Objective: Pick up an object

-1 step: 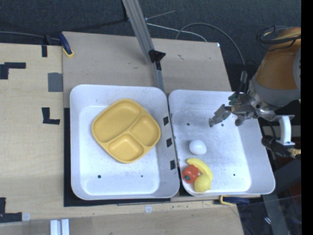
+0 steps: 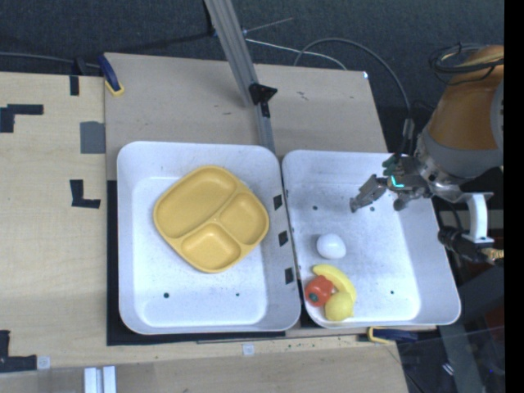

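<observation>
A white egg-shaped object (image 2: 331,245) lies in the middle of the right bin (image 2: 426,289). At the bin's front left corner sit a yellow banana (image 2: 336,280), a red tomato-like piece (image 2: 320,288) and a yellow lemon-like piece (image 2: 340,306), all touching. My gripper (image 2: 381,195) hovers over the upper right part of this bin, up and right of the white object. Its two dark fingers stand apart with nothing between them.
A yellow divided plate (image 2: 211,218) lies in the left bin (image 2: 139,301). A metal pole (image 2: 237,43) slants down to the bins' upper divider. The arm's orange and grey body (image 2: 467,129) is at the right edge, with cables behind it.
</observation>
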Available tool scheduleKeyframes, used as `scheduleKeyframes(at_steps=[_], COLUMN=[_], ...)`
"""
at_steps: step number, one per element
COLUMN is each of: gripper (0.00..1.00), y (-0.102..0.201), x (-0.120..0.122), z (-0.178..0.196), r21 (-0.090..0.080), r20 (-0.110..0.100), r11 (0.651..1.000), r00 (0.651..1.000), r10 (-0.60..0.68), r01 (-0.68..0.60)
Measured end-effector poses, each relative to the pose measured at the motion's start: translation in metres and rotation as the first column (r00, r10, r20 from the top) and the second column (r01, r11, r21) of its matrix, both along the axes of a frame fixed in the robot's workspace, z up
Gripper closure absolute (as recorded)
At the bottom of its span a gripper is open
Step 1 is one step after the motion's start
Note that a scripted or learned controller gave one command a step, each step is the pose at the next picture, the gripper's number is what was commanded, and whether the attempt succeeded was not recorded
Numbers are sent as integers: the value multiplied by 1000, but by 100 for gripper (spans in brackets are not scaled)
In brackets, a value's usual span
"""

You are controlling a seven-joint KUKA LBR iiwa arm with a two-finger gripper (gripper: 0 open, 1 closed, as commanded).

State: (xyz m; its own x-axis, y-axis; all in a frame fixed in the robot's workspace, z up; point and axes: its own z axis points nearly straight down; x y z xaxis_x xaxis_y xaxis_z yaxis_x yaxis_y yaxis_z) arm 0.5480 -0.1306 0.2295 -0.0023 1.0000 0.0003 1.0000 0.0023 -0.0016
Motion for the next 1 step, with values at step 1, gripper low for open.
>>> scheduleKeyframes(at_steps=[1], gripper=[0], y=[-3], x=[6], z=[-61], r21=[0], r20=[-5], r11=[1000], r00=[1000], r10=[-1], r01=[1])
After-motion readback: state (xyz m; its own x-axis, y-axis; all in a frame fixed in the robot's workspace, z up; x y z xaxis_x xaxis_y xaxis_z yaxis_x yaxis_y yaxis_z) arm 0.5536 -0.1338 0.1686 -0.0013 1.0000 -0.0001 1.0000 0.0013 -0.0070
